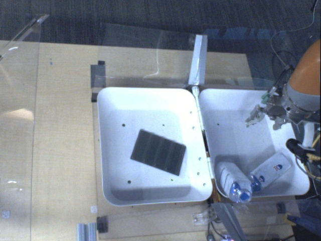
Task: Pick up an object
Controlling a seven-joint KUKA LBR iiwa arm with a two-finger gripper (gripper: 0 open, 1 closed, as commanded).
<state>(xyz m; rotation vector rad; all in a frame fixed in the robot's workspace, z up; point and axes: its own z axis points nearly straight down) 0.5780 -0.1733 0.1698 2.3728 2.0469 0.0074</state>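
Right now we are hovering our gripper (pixel 262 113) over the right bin (pixel 228 102), far from the two bottles (pixel 251 177) lying near. We cannot tell the fingers' state.

looks like a robotics lab or test cell. pale wood bench (pixel 55 149) with two shallow white bins (pixel 108 149) mounted side by side, clear plastic guard panels (pixel 150 54) standing around them, loose cables (pixel 291 44) trailing at the right, grey-blue office-type carpet (pixel 125 4) beyond, probably. nothing homey, just rig hardware and brackets.
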